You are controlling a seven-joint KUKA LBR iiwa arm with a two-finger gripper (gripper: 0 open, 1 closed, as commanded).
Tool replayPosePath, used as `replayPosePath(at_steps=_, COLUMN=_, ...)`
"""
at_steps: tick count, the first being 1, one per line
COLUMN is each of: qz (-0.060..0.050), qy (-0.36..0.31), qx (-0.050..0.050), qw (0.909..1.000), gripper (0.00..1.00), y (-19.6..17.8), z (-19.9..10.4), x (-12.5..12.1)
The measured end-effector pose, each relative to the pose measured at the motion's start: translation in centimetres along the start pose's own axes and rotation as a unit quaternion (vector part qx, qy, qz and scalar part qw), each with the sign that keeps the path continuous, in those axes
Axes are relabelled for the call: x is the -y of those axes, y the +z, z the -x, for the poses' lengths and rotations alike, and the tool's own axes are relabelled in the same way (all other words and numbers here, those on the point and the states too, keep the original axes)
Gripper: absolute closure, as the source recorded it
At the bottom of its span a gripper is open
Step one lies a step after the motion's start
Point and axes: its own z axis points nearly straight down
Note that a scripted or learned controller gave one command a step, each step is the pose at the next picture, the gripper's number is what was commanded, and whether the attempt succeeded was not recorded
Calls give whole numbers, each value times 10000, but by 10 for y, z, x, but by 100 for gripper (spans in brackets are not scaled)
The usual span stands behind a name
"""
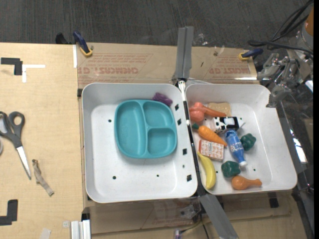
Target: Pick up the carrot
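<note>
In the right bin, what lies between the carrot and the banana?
In the camera view, a small red-and-white box lies between the carrot above and the banana below.

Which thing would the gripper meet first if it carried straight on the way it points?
Probably the bare far corner of the right bin, since the gripper appears to point down there; depth is unclear. The carrot lies well left of that line.

A single fixed camera looks down from above the table at a slant, from a moderate height. Both white bins sit near the middle of the view, the left bin and the right bin side by side. Dark floor runs across the top edge, beyond the table's far side.
</note>
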Motion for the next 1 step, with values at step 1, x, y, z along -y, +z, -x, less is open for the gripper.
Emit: replayPosePath(at_steps=1, qz=5, qy=-700, qx=-2, qw=9975, gripper=0, y=67, z=17, x=-59)
